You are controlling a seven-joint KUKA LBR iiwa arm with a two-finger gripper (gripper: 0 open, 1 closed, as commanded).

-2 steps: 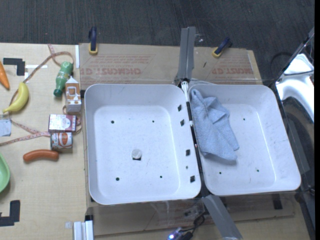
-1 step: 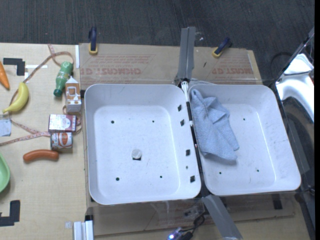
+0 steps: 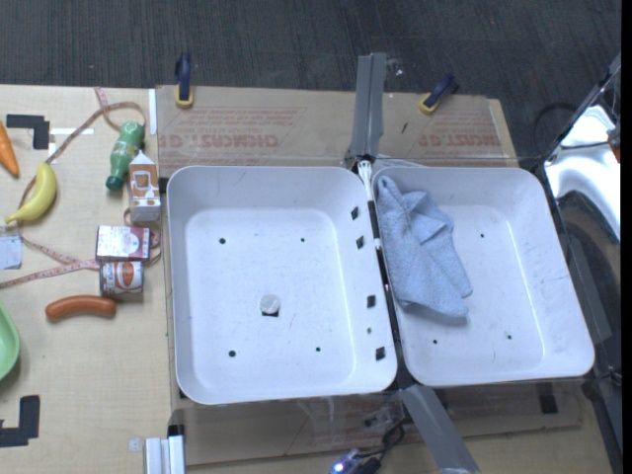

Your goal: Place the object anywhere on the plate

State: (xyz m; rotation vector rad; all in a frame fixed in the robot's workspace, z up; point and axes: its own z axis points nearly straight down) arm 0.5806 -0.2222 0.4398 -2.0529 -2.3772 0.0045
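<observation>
With the tool's state impossible to tell, the small grey disc [image 3: 270,305] in the left bin [image 3: 197,363] could easily slip any pinch, being so flat.

2 white bins sat side by side. The left bin [image 3: 197,265] held a small pale round object [image 3: 270,306] near its middle. A crumpled grey-blue cloth [image 3: 423,250] lay against the left wall of the right bin [image 3: 533,294]. Toy food, including a banana [image 3: 36,195], lay left of the bins.
</observation>
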